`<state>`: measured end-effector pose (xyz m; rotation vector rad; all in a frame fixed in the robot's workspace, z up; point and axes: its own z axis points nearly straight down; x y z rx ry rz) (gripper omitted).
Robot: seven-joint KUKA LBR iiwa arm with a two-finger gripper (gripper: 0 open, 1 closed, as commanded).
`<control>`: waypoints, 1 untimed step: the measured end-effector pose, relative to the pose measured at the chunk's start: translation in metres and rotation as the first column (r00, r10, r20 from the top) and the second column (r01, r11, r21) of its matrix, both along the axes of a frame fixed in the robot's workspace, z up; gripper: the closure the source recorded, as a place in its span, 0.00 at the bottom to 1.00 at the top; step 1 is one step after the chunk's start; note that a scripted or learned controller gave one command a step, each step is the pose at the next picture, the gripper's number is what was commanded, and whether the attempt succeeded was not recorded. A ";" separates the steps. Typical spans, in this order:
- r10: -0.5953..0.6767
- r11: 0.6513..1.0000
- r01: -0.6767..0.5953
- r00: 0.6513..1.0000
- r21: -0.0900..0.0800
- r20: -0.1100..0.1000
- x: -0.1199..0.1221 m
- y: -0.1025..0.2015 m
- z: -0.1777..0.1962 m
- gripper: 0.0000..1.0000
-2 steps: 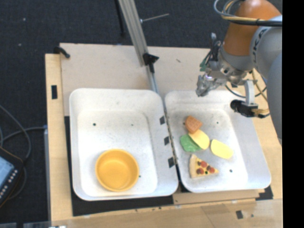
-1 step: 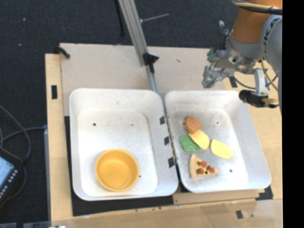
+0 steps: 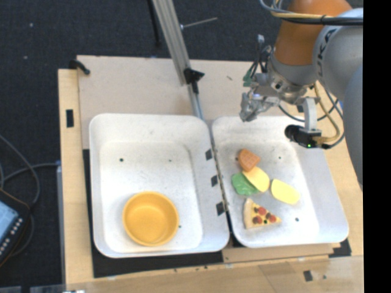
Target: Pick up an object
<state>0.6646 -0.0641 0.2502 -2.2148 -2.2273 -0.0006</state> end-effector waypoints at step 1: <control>0.000 1.000 0.000 1.000 0.000 -0.001 -0.015 0.048 -0.008 1.00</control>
